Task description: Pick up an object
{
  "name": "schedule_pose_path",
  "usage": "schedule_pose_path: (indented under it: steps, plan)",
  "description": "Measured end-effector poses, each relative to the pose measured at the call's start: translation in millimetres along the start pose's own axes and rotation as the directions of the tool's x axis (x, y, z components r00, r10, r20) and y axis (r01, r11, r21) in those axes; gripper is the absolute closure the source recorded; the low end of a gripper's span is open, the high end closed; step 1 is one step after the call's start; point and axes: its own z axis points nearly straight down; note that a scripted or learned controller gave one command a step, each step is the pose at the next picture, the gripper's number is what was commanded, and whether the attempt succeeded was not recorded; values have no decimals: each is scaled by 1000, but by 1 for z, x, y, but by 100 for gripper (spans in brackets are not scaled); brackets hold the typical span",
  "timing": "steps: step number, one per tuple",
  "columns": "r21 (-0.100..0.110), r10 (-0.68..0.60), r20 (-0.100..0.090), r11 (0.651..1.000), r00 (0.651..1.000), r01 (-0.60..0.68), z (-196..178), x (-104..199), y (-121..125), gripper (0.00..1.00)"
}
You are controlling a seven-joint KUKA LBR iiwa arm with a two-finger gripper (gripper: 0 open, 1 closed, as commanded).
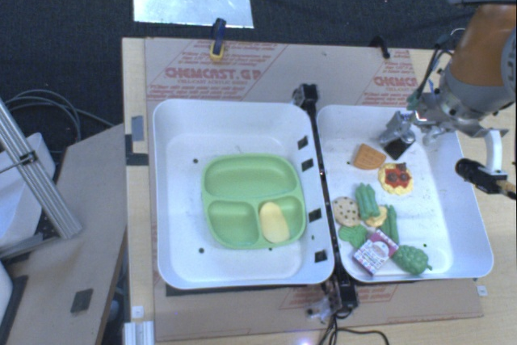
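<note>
A: So, which step did you log?

B: Approach, by my reading. The grey arm with the orange band (485,36) reached in from the right, and the two-finger gripper (398,137) hung over the upper part of the right-hand shallow white bin (468,254). Nothing lifted.

A: Targets?

B: All in that bin. Nearest the gripper lay a flat orange wedge-shaped toy cracker (369,157), just below and left of it. Beside that, a round yellow toy pizza with red topping (397,178). Lower down sat a cluster: a tan speckled cookie (346,211), green toy vegetables (368,200), a small red-and-white box (371,254) and a knobbly green piece (410,258), touching or nearly so.

A: Jaws?

B: Could not tell whether they stood apart or together; the tool read as a dark and silver blur. I saw nothing between them, and no contact with any item could be made out.

A: Left bin?

B: A light green divided plastic tray (242,182) holding a pale yellow oblong toy (275,220).

A: Next move?

B: My judgement: pick one item, centre over it, descend straight. The cracker looked flat and hard to grip; the cluster risked catching neighbours.
</note>
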Motion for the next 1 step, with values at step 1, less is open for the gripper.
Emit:
schedule_pose_path:
  steps: [1]
  plan:
    - [-12, 1, 2, 1000, 1000, -1, 94, 29, -27, 0]
